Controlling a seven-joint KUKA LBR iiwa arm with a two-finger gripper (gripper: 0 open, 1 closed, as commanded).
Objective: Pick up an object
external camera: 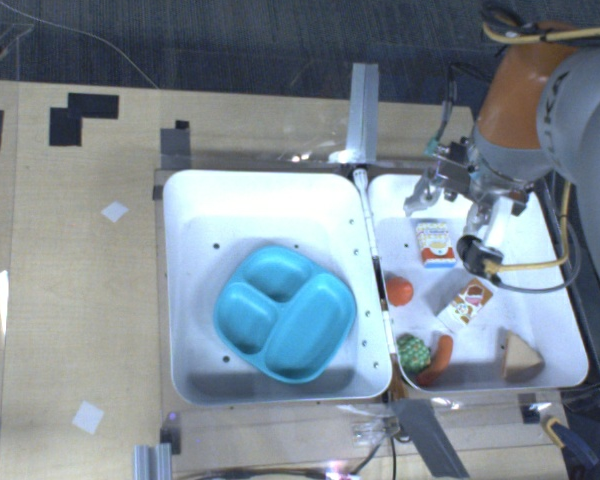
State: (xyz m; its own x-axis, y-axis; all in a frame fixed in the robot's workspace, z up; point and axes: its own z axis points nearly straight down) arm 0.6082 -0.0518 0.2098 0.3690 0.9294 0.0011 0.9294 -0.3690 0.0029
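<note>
My gripper (447,220) hangs over the back part of the right bin (555,298), its two fingers spread apart and open. A small white and orange carton (435,243) lies flat on the bin floor just below and between the fingers; I cannot tell if they touch it. Nearer the front lie a red-orange ball (400,290), a small printed packet (467,302), a green leafy item (413,350), a red sausage-shaped piece (439,358) and a tan wedge (520,357).
The left bin (195,268) holds a blue divided plate (285,311). A divider wall (372,268) runs between the bins. A yellow cable (525,266) loops off the wrist above the right bin. The arm fills the upper right.
</note>
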